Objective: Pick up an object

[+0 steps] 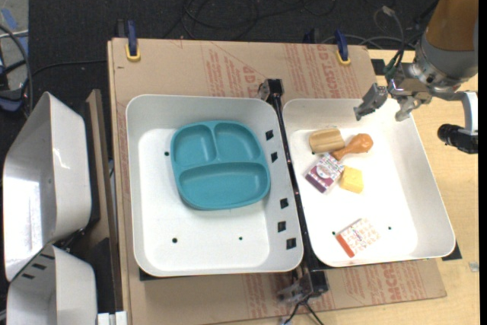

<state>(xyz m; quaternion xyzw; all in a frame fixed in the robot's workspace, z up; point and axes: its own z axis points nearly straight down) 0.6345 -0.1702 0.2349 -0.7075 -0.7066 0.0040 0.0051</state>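
My gripper (386, 107) hangs open over the far rim of the right bin (426, 186), with nothing between its fingers. Below and left of it in that bin lie a tan block (326, 139), an orange drumstick-shaped toy (354, 145), a purple packet (323, 173) and a yellow wedge (351, 180). A red and white packet (358, 235) lies nearer the front of the bin, apart from the others.
The left bin (152, 240) holds a teal divided plate (220, 164). A black divider strip (286, 171) runs between the two bins. White containers (42, 171) stand off the bench at the left. Cables lie on the dark floor behind.
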